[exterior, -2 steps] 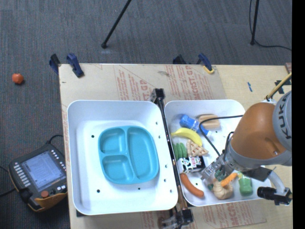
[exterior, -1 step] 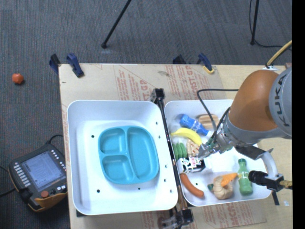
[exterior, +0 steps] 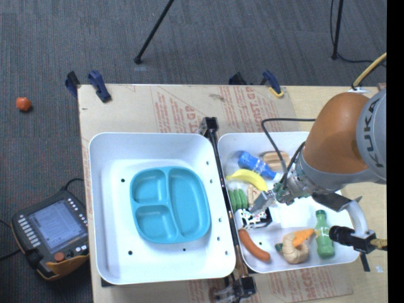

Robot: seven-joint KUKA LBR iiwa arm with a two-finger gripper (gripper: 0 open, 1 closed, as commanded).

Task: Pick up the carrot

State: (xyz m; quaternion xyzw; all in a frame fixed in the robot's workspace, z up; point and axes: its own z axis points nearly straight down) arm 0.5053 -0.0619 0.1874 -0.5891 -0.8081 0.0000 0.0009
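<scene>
Carrot [exterior: 303, 235], lower right of frame, is judged light, stiff, smooth; best pinched mid-body. Gripper [exterior: 257, 214] is seen open, nothing held.

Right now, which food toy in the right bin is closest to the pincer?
The yellow banana, just left of the pincer. The hot dog, carrot and green bottle lie farther off.

Even, moderate overhead light, faint soft shadows inside the white bins [exterior: 101, 169], slightly soft focus, no strong glare.

Blue divided tray [exterior: 170, 205] in left bin [exterior: 107, 163]; banana [exterior: 250, 179], green bottle [exterior: 324, 234], sausage [exterior: 254, 245] right.
</scene>
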